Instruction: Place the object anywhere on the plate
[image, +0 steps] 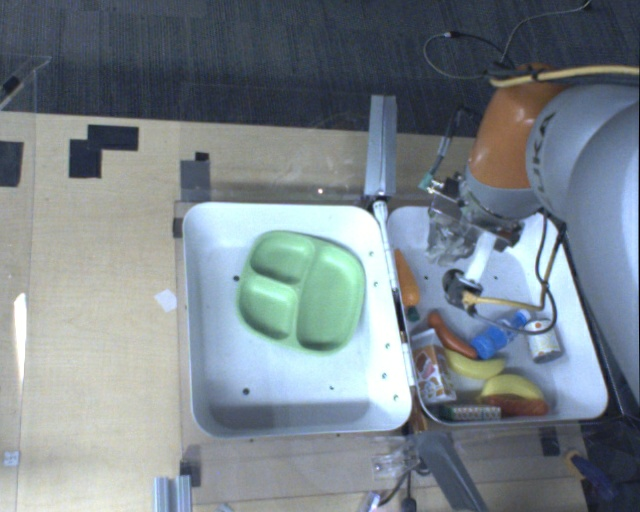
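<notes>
The object is not singled out: the right bin (590, 400) holds a carrot (405, 279), a sausage (452, 337), a banana (470, 364), a blue piece (490, 343), a small can (545, 345) and a printed packet (430, 370). They look like light, stiff, smooth plastic toys, best pinched across their narrow middles. The packet's print is too small to read. The gripper (455, 240) hovers above them; whether its jaws are apart I cannot tell. The green plate (301, 290) lies in the left bin (215, 330).
</notes>
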